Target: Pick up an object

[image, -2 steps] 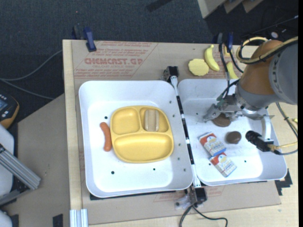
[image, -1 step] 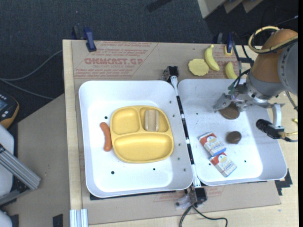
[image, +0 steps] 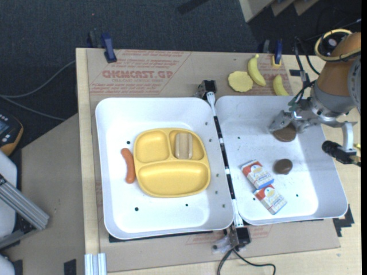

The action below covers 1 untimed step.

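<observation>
Sitting right under the fingers (image: 285,125) is a brown round thing (image: 285,134), on the floor of the right bin (image: 252,113). It looks like the one the arm is going for (that is my guess, since it is the closest). The metal tips come down on top of it and touch or nearly touch its upper edge. I cannot tell if the fingers are spread apart or pinched together, because they look like one grey lump from up here. I cannot see the brown thing between them either, so I would not say it is held. It seems to rest on the bin floor, not lifted.

So the job looks only partly done: the arm has reached a thing, but the grab and the lift are left to do.

A little below the fingers lies a second brown round thing (image: 282,166). Further down and to the left of it are two small red and white packs (image: 257,175), one beside the other (image: 271,199).

Up past the fingers, outside the bin on the surface (image: 143,73), lie a yellow banana (image: 257,71), a yellow round piece (image: 240,81) and another yellow bit (image: 279,85).

Far off to the left of the fingers, the left bin (image: 114,119) holds a yellow tray (image: 171,176) with a tan piece (image: 183,145) in one part, and an orange sausage (image: 129,165) just beside the tray.
</observation>
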Tool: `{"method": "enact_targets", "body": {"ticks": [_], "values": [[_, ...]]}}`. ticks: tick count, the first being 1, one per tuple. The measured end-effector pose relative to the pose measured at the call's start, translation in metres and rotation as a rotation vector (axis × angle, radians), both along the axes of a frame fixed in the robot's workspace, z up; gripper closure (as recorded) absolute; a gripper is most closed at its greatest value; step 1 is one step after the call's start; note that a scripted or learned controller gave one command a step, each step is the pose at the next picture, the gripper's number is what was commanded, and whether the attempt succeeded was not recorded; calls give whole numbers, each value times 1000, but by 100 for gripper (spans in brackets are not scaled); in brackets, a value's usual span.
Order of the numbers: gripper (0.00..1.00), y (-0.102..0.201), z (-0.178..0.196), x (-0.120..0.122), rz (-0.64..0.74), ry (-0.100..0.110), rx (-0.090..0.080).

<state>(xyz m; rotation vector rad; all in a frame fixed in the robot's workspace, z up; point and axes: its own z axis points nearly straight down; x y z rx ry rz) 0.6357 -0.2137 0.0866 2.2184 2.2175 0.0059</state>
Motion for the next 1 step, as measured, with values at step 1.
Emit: {"method": "enact_targets", "body": {"ticks": [1], "values": [[100,0,13,2,2,-6,-6]]}}
